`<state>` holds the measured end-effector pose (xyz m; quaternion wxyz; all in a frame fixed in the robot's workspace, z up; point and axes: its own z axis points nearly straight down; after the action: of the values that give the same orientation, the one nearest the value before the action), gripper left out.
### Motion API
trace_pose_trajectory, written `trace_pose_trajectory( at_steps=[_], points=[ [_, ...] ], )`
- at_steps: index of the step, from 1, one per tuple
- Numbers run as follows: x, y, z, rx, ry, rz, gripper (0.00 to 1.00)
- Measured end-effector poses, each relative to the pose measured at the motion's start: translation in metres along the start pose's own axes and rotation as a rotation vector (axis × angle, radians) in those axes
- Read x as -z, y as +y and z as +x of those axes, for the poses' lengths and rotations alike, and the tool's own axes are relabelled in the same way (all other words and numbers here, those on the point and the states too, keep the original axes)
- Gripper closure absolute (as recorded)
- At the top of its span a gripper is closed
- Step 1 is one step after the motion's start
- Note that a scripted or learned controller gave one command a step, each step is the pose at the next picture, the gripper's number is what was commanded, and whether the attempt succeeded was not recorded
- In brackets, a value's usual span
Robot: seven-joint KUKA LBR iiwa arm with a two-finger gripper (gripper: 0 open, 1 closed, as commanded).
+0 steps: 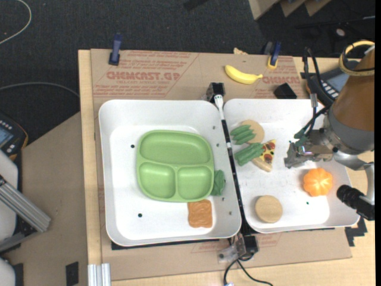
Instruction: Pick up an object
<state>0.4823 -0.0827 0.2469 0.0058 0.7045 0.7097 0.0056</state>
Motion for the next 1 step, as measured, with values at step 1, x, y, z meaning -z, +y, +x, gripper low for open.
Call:
trace_pose_trajectory(
  at_steps=[1],
  points=[
    [0.2067, 0.0024, 0.0542, 0.0, 0.001, -0.006, 1.0]
  ],
)
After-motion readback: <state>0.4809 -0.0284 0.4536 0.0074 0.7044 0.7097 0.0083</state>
